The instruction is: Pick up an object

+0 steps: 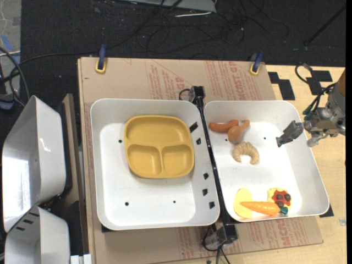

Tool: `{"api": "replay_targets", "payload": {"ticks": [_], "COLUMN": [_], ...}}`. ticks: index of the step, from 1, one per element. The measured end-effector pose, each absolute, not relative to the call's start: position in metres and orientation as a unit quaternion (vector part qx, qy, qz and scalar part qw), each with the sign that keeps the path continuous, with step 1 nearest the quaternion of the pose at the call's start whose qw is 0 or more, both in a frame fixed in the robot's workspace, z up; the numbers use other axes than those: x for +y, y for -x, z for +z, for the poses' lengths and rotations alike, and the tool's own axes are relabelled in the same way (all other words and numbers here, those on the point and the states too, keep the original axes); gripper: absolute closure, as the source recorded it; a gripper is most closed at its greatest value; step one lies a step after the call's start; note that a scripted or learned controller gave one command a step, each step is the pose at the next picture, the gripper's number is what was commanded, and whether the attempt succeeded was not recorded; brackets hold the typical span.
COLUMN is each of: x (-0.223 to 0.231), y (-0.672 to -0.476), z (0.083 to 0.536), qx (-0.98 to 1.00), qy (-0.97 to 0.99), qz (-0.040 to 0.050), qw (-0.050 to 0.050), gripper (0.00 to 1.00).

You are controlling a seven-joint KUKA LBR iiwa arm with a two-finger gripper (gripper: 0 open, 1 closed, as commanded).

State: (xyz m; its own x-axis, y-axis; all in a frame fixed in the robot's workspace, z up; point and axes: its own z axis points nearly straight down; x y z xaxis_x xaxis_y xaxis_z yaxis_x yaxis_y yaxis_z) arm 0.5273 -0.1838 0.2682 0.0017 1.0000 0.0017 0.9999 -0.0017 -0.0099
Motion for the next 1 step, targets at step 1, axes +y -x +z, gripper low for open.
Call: {"api": "replay_targets", "payload": {"ticks": [1], "x": [-0.1834], "y": [-0.5292], "z": [0.2732], "qx": [-0.707], "qy": [0.707], "qz": [0.0004], "qw": [0.000], "gripper": [0.00]}}
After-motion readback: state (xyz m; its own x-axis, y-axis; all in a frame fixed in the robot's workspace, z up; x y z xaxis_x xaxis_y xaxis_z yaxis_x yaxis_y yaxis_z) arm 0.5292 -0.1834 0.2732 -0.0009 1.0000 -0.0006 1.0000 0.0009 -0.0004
